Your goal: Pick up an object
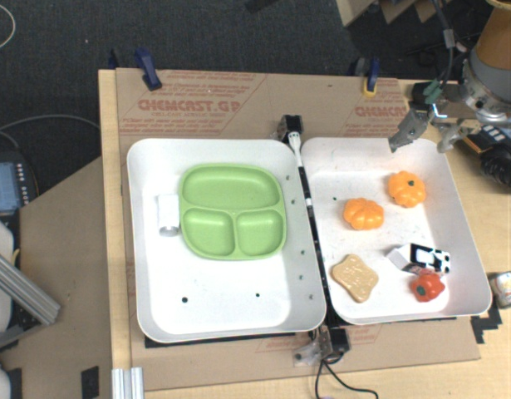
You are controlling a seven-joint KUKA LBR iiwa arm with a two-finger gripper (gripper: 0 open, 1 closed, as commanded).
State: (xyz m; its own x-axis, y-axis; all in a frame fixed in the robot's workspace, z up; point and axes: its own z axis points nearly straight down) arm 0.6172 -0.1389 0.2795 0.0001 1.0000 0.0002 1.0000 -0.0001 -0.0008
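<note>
Gripper (425, 133) above right bin's (459, 214) far edge, fingers spread, nothing between. Below: two pumpkins (406, 189), toast (356, 277), tomato (428, 286). Green plate (233, 211) in left bin (147, 248).

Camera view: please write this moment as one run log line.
gripper: open, above right bin far edge | holding: nothing | pumpkins, toast: untouched

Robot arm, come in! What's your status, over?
Gripper open, above right bin's back edge, holding nothing. Nearest: orange pumpkin, untouched. Nothing in the way.
</note>
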